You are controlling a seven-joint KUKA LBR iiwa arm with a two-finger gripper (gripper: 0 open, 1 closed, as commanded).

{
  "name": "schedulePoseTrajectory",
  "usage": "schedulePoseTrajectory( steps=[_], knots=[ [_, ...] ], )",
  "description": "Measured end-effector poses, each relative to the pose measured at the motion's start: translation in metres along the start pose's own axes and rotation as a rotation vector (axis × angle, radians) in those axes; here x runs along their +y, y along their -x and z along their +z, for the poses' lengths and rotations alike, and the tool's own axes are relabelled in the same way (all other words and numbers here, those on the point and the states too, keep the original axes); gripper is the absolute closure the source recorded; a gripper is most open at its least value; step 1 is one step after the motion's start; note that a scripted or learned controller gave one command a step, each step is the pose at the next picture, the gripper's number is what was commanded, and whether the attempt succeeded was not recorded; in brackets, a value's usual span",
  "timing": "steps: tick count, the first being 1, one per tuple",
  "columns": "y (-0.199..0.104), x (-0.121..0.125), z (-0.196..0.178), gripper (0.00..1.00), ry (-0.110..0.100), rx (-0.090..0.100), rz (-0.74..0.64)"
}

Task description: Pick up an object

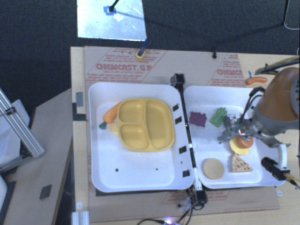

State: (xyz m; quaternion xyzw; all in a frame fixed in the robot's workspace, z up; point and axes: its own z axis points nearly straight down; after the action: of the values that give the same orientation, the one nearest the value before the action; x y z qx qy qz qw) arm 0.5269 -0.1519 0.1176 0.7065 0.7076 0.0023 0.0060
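The camera view showed the tool [233, 128] low in the right bin [206, 97], its grip impossible to judge. The yellow-orange toy [241, 144] sat at its five o'clock; crowded neighbours risked a mis-grab.

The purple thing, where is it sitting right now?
The purple thing lies in the right bin, near its upper left corner, just left of the green piece and above the round tan disc.

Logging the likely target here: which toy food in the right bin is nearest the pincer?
The yellow-and-orange round piece, directly under the pincer. The purple piece, green piece, cookie and pizza slice lie farther off.
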Motion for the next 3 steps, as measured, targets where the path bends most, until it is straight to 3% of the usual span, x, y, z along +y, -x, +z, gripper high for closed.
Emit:
schedulePoseTrajectory(
  steps=[1, 2, 3],
  knots=[
    [0.004, 0.005, 0.028, 0.00, 0.008, -0.005, 0.003],
    [0.004, 0.005, 0.017, 1.00, 0.009, -0.007, 0.001],
    [0.013, 0.005, -0.029, 1.00, -0.007, 0.004, 0.002]
  ],
)
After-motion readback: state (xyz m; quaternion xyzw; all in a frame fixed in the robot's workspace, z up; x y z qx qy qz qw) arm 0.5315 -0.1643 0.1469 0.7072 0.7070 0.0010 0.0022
